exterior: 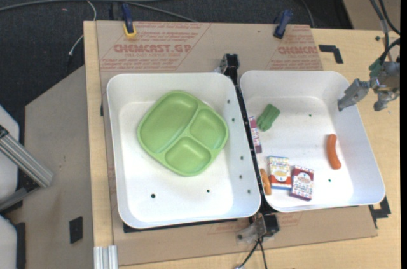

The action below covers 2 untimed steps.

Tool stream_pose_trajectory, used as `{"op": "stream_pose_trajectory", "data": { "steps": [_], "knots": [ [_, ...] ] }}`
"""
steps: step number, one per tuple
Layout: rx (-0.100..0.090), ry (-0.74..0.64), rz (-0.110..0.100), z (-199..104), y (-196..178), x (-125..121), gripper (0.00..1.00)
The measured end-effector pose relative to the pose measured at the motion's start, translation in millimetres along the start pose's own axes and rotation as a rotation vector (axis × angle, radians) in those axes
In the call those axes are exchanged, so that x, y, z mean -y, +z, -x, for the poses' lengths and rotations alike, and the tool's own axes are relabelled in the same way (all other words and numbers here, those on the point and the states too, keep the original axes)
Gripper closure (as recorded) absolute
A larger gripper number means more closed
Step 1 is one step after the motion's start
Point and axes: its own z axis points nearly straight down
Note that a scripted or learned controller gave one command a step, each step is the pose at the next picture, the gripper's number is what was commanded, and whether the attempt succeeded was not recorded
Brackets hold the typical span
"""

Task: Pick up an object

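In the right bin [356,198] lie several small objects. A green soft piece [268,116] sits near the left wall, and an orange sausage [334,152] lies toward the right. Two small printed boxes [280,171] [302,182] rest side by side near the front. Next to them is a thin orange stick [265,180]. A narrow pink packet [255,134] leans along the left wall. My gripper [367,100] hangs over the bin's far right corner, open, with nothing between its fingers, well above and behind the sausage.
The left bin [127,198] holds a green divided plate [183,132]. A black divider with clamps [230,64] runs between the bins. Cardboard [159,45] lies under both bins, clipped at the back. Cables cross the dark floor behind.
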Motion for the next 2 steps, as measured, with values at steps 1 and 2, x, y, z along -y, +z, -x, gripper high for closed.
{"op": "stream_pose_trajectory", "data": {
  "steps": [1,2],
  "knots": [
    [0.003,-0.004,0.013,-0.9,-6.9,-2.1,0.0],
    [0.002,-0.004,0.01,-2.1,53.8,1.2,0.0]
  ]
}}
